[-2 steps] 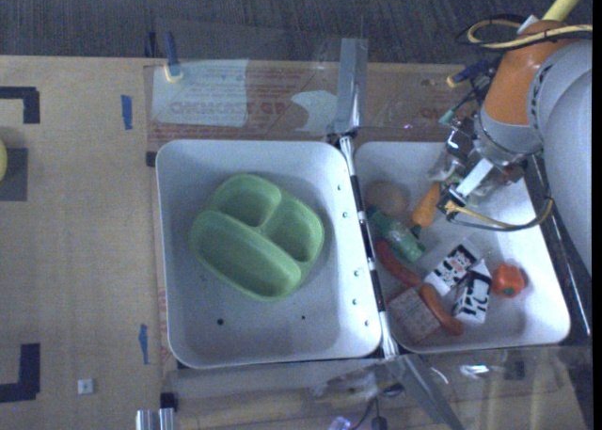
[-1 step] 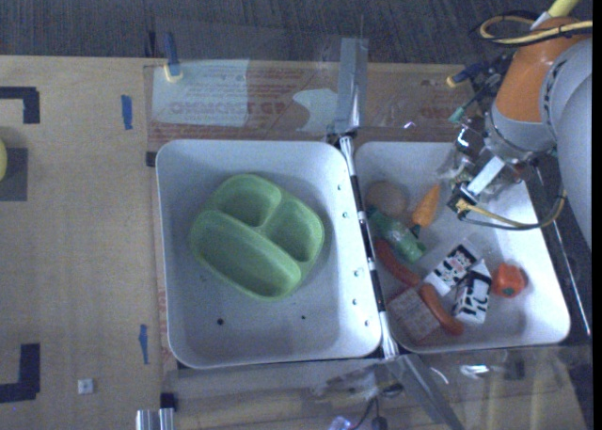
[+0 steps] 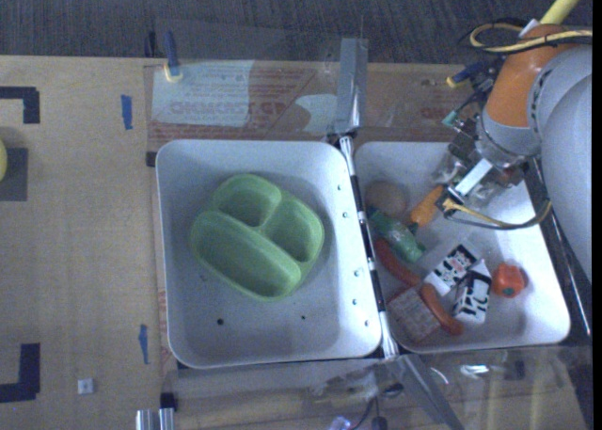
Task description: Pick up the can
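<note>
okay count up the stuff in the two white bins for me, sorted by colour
Green: 2, the divided tray in the left bin and a bottle in the right bin
Orange or red: 4, at and
Black and white: 2, at and
Tan or brown: 2, at and
Total: 10, though the right bin's pile overlaps, so take it as approximate.

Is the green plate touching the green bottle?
Apart. The camera view shows the green plate lying in the left bin, while the green bottle lies in the right bin, with the bins' walls between them.
</note>
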{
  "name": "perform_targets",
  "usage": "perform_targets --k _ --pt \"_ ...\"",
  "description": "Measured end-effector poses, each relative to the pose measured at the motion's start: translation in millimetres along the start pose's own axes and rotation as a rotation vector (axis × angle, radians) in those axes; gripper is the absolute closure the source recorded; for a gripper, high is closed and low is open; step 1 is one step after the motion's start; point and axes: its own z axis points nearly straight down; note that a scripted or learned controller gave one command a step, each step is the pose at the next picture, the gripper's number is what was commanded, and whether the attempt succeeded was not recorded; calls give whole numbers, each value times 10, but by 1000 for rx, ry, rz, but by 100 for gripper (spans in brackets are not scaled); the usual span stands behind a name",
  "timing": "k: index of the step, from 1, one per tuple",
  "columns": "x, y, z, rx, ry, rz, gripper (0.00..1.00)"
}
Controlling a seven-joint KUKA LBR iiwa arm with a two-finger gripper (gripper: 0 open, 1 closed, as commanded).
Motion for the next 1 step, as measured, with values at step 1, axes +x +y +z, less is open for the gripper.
perform_targets --k 1 --pt "159 -188 -1219 -7 5 -7 100"
